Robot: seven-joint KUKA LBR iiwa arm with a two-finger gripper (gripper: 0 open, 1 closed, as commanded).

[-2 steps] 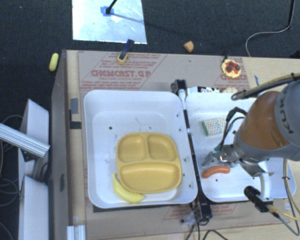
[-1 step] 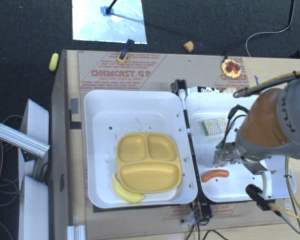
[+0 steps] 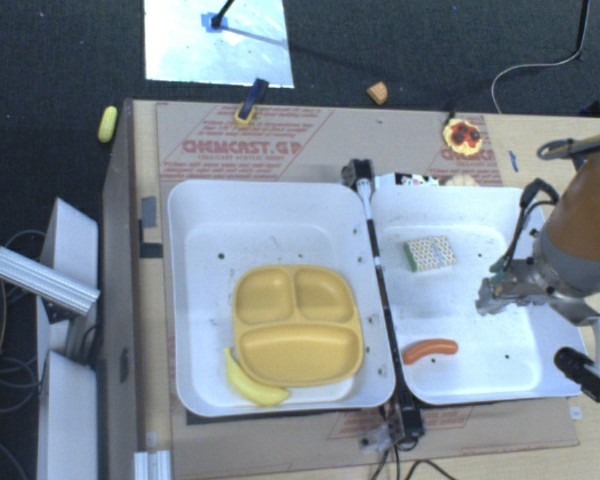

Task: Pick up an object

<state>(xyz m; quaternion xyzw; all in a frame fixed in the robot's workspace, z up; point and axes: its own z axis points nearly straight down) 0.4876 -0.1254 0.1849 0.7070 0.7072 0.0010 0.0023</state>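
Now the gripper hangs low over the right bin, out toward its right side, and from this slanted view I cannot tell how its jaws are set; nothing can be seen held there. Two candidates sit in that bin. Nearest on the diagonal is the sausage, an orange-red link lying down and to the left of the gripper, close to the bin's front edge. Its long axis runs almost straight left to right across the view, with a slight upward tilt at the right end. That matters: my read is that a clean pinch wants the jaws closing across the short width, so the wrist would have to line up square to that length before it drops. Up and to the left sits the sponge, a small speckled block with a green edge, near the back half of the bin and well apart from the sausage. Both lie leftward of the gripper, one forward, one back, about equally near. Over in the left bin rest the yellow tray and a banana tucked against its front-left corner, farther off across the divider, a much longer reach for this arm
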